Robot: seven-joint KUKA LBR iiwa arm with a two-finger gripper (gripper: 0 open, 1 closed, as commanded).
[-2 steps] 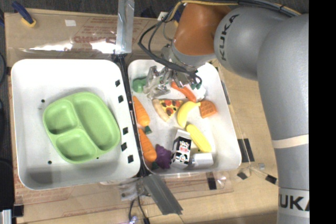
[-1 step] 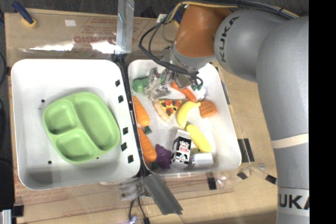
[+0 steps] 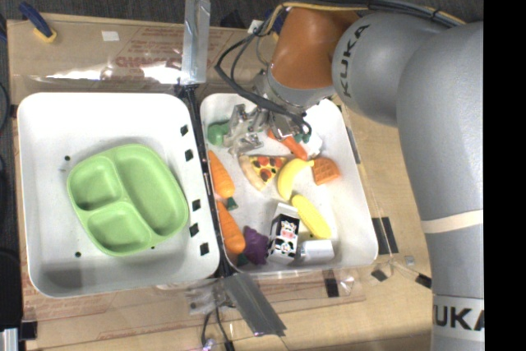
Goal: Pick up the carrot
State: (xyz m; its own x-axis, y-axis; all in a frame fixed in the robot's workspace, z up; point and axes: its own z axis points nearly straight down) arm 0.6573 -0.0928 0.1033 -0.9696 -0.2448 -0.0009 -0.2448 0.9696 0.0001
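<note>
Jaws (image 3: 246, 131) sit low in the right bin (image 3: 355, 195), at its upper end, and I cannot tell from here whether they are released or clenched; the metal parts blur together under the orange wrist band. Nothing shows between them that I could call gripped. The carrot (image 3: 220, 175) I am after lies just below and slightly left of the jaws, tight along the bin's left wall, pointing down the wall's length. A second carrot (image 3: 231, 228) lies further down the same wall, beside a purple toy (image 3: 256, 243). Right of the jaws I see a pizza slice (image 3: 262, 170), a banana (image 3: 289, 177) and a yellow piece (image 3: 311, 215), crowded together. A small green item (image 3: 217, 131) sits just left of the jaws. The left bin (image 3: 49, 115) holds a green divided plate (image 3: 126, 198), well apart from the jaws.
</note>
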